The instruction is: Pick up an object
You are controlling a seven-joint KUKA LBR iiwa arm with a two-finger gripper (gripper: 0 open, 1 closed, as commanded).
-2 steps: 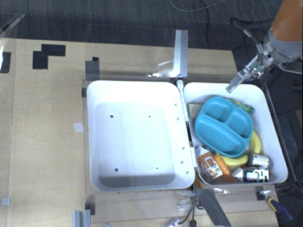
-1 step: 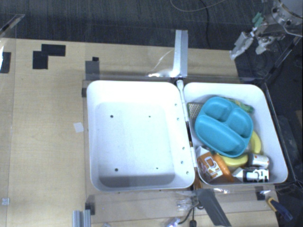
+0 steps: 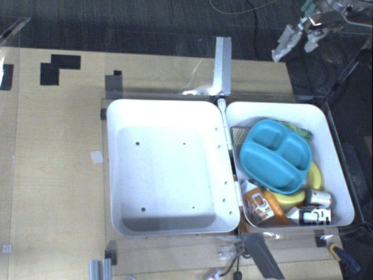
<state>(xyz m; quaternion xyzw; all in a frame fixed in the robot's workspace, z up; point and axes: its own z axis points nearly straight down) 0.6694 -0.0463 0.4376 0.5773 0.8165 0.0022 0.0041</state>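
My gripper (image 3: 297,41) hangs high at the top right, beyond the back edge of the right bin (image 3: 330,127), open with nothing between its pale fingers (image 3: 283,44). In that bin a blue divided plate (image 3: 275,154) lies tilted on top of the pile. A yellow banana (image 3: 313,185) curves under its right and front edge. An orange packet (image 3: 263,206) sits at the bin's front left, and a black-and-white can (image 3: 315,216) lies at the front right. A green item (image 3: 301,132) peeks out behind the plate.
The left bin (image 3: 163,168) adjoins the right one along a central divider. A metal post (image 3: 223,63) stands behind the bins at their junction. A thin cable (image 3: 245,4) loops on the dark floor behind. Black markers (image 3: 58,67) lie on the bench at the far left.
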